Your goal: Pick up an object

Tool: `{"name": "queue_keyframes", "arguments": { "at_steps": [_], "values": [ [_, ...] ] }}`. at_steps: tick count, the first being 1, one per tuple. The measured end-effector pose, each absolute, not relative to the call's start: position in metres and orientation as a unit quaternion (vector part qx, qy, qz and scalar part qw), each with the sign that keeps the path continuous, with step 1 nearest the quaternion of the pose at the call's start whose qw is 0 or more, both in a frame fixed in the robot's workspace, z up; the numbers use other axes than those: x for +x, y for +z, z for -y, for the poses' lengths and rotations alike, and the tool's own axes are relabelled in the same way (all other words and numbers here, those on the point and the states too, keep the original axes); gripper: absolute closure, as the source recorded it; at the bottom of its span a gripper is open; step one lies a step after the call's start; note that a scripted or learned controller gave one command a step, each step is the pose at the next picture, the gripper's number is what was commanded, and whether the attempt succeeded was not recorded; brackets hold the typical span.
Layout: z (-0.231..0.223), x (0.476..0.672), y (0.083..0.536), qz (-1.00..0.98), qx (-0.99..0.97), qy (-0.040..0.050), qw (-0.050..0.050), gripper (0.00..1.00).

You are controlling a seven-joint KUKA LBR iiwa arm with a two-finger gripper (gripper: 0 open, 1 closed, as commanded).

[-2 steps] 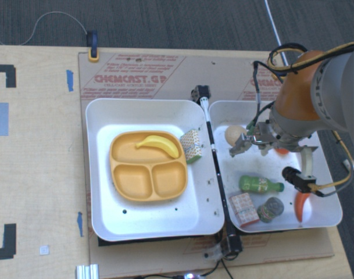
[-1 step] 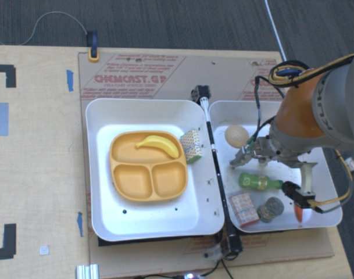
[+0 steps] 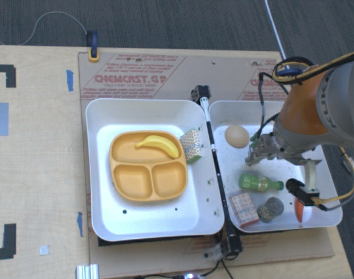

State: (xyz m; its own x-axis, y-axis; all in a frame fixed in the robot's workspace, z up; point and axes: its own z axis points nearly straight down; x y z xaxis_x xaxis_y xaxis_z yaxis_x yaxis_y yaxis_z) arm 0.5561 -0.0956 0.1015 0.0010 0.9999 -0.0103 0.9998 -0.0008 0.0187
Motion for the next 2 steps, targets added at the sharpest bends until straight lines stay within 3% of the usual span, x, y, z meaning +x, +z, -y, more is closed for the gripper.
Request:
{"name": "queue_keyframes", "arguments": {
  "at_steps": [1, 2],
  "values": [
    [0.095, 0.556, 0.101, -0.707, 0.707, 0.0030, 0.010, 0.00],
    [0.093, 0.535, 0.090, -0.708, 0.707, 0.0053, 0.009, 0.00]
  ]
}}
